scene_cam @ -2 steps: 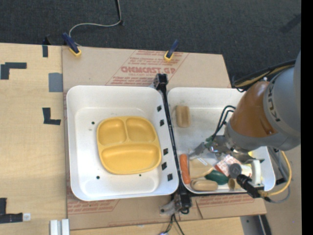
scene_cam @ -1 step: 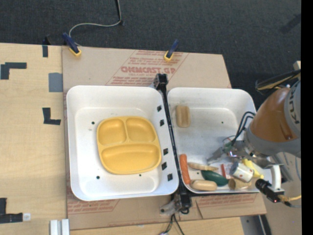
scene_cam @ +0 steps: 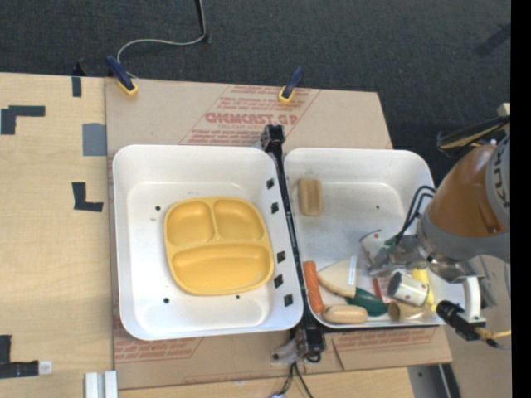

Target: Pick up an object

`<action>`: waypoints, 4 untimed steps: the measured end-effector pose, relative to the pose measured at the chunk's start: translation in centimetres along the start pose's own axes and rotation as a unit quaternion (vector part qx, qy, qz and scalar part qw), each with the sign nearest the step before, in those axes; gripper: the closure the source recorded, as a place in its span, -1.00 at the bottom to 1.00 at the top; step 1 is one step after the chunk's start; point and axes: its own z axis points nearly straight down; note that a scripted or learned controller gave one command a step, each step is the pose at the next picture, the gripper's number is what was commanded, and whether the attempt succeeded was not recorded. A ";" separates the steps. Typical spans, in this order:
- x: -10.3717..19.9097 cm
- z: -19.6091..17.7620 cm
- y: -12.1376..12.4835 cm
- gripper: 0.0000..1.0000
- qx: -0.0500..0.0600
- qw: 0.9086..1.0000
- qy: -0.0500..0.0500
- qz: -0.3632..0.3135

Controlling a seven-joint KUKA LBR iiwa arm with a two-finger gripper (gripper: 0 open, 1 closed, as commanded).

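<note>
My gripper (scene_cam: 392, 257) reaches down into the right bin (scene_cam: 357, 162) near its front right corner. It hangs right over a heap of small objects. Under and beside it lie a white cylinder with a red end (scene_cam: 407, 290), a yellow piece (scene_cam: 420, 275) and a small white item (scene_cam: 371, 240). Left of them are a cream wedge (scene_cam: 335, 279), a green piece (scene_cam: 367, 303), a tan roll (scene_cam: 344, 313) and an orange carrot (scene_cam: 311, 282). A tan block (scene_cam: 309, 196) sits alone at the back left of this bin.
The left bin (scene_cam: 133, 222) holds a yellow divided plate (scene_cam: 218, 245). A black divider (scene_cam: 282, 214) runs between the bins. The grey arm with its orange band (scene_cam: 465, 199) crosses the right bin's right rim.
</note>
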 end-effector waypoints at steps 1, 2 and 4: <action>0.0 0.0 0.0 -1.00 0.000 1.000 0.000 0.000; 0.1 -0.9 0.0 1.00 0.001 1.000 0.001 0.000; -3.6 0.7 0.3 -1.00 0.005 1.000 0.016 -0.006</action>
